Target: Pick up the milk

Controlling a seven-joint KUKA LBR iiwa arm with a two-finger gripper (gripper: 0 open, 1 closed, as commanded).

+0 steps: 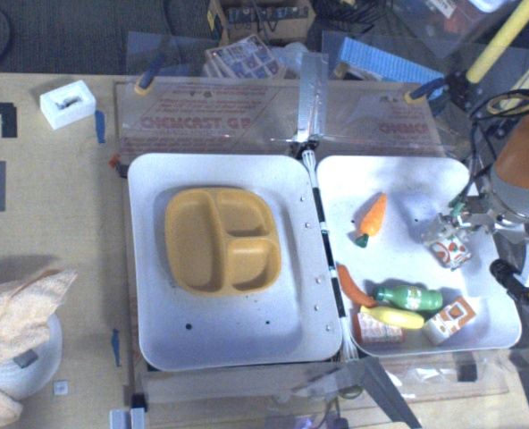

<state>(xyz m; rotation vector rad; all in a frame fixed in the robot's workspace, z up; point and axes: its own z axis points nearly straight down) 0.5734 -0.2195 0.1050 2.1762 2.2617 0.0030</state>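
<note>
At the lower right of the frame, a small carton (449,319) lies beside a green bottle (410,296) in the right bin (407,186). Farther up, the gripper (454,231) sits directly over the milk (449,251), touching it; I cannot tell how far the jaws are open

This looks like a robotics lab; two white bins (148,266) sit on a wooden surface (41,204); loose cables (506,105) and cardboard boxes (260,7) crowd the floor behind.
</note>
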